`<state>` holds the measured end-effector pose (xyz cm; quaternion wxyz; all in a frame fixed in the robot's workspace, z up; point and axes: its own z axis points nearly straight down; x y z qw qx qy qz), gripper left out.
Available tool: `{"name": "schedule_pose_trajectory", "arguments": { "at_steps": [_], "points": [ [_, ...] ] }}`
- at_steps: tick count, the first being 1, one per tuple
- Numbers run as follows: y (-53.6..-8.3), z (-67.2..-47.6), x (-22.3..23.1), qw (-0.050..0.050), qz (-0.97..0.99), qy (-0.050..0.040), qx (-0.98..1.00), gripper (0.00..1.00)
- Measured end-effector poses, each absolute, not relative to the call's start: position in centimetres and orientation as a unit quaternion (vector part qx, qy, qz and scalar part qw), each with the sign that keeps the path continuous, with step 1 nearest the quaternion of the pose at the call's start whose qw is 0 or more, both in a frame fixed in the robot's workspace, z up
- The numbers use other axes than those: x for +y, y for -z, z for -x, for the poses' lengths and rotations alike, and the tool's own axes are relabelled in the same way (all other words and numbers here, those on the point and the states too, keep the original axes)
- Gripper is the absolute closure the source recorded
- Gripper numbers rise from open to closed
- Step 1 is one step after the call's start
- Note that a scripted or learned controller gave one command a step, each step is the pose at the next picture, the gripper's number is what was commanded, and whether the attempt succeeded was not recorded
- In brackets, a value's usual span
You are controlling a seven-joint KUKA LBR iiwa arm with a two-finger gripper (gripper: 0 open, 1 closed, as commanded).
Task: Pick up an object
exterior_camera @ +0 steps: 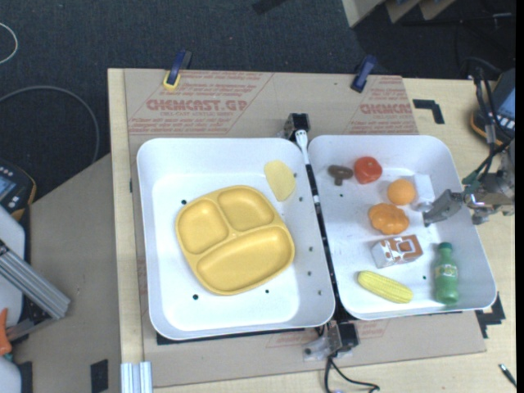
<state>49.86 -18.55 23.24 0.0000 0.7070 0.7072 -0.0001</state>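
Observation:
In the right bin (pixel 426 150) lie a red tomato (pixel 368 169), an orange (pixel 401 191), a second orange fruit (pixel 388 218), a small brown-and-white carton (pixel 397 250), a yellow corn cob (pixel 385 286), a green bottle (pixel 445 273) and a small brown piece (pixel 340 173). My gripper (pixel 435 209) reaches in low over the bin's right side. It sits just right of the orange and above the green bottle. Nothing shows in its grasp.
The left bin (pixel 155 219) holds a yellow divided plate (pixel 236 238) and a pale yellow piece (pixel 280 179) at its upper right. A black divider (pixel 313 203) runs between the bins. Blue clamps (pixel 363 74) hold the board's far edge.

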Motion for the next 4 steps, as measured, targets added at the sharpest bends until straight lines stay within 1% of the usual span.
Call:
{"name": "schedule_pose_trajectory", "arguments": {
  "at_steps": [1, 2, 3, 4],
  "points": [
    [-24.3, -49.9, -18.6, 0.002, -0.707, -0.0005, 0.708, 1.0],
    [-9.8, -52.2, -20.7, -0.001, -0.707, 0.0009, 0.707, 1.0],
    [-8.4, -57.3, -19.9, 0.002, -0.706, -0.0011, 0.708, 1.0],
    [-8.5, -60.6, -15.0, 0.002, -0.705, -0.0015, 0.709, 1.0]
  ]
}}
